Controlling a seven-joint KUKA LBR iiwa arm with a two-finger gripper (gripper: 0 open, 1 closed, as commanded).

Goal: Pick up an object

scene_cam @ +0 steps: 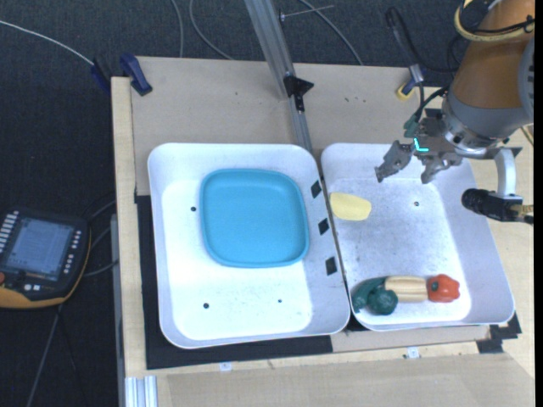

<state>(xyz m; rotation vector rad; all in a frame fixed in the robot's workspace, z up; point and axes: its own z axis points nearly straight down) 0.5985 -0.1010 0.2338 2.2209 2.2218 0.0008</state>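
Note:
My gripper (410,171) hangs over the back of the right bin (475,253), its two fingers spread open with nothing between them. A pale yellow object (349,206) lies at the bin's left wall, forward and left of the gripper. Along the bin's front edge lie a dark green object (376,298), a tan roll-shaped piece (405,288) and a red object (442,288), side by side.
The left bin (178,253) holds a blue square plate (254,217). A metal post (273,41) slants up from between the bins at the back. Blue clamps sit at the bench's back corners, and a teach pendant (38,257) lies on the floor to the left.

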